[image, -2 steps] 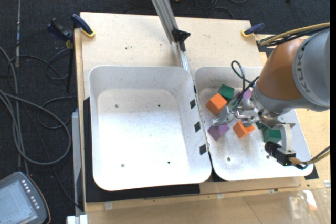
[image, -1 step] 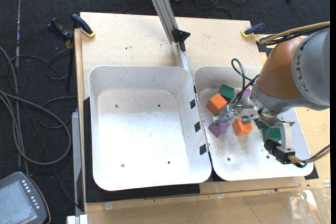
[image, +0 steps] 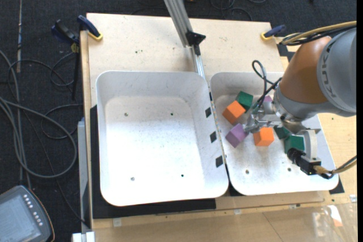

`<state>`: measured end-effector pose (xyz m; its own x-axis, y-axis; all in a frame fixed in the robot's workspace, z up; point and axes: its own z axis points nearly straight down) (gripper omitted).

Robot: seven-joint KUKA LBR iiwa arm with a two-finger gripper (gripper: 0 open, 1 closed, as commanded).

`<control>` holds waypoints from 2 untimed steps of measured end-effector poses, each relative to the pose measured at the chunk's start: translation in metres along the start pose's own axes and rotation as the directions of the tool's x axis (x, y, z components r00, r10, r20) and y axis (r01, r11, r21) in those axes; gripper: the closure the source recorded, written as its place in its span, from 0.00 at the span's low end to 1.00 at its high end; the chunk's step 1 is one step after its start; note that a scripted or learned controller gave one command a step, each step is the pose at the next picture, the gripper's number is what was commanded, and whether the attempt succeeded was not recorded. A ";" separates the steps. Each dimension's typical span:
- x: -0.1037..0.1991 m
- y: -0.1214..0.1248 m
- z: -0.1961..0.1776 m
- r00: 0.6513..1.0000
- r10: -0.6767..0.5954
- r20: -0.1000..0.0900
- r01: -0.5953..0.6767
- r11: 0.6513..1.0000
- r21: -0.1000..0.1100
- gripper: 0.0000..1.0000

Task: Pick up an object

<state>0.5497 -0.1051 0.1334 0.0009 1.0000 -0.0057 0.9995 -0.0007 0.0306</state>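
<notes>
The grey arm (image: 326, 73) with its orange band reaches in from the right over the right bin (image: 255, 181), and its claw (image: 260, 121) hangs low among a small cluster of blocks near that bin's middle. Whether the claw is wide or narrow cannot be told, since the wrist and cabling cover it from above, and no block can be seen gripped in it.

Five blocks lie in the right bin. An orange block (image: 233, 111) sits nearest the dividing wall, tilted so one corner points toward the left bin. A green block (image: 245, 99) lies just behind it, touching or nearly touching. A purple block (image: 236, 135) rests in front of the orange one, turned diagonally to the bin's edges. A second orange block (image: 264, 136) sits just beside the claw, its faces roughly square to the bin. A dark green block (image: 295, 143) lies partly under the wrist. All are close to cube-shaped, so none shows a clear long axis.

The left bin (image: 153, 82) sits alongside on the tabletop (image: 142, 37). A metal rail (image: 173, 0) slants down from the top toward the gap between the bins.
</notes>
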 end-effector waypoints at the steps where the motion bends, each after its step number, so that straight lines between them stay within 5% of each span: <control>1: 0.003 0.010 -0.046 1.000 -0.004 -0.005 0.004 1.000 0.025 1.00; 2: 0.003 0.013 -0.091 1.000 -0.004 -0.004 0.004 1.000 0.024 1.00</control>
<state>0.5599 -0.1020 0.2246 -0.0031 1.0000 -0.0016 1.0000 0.0031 0.0065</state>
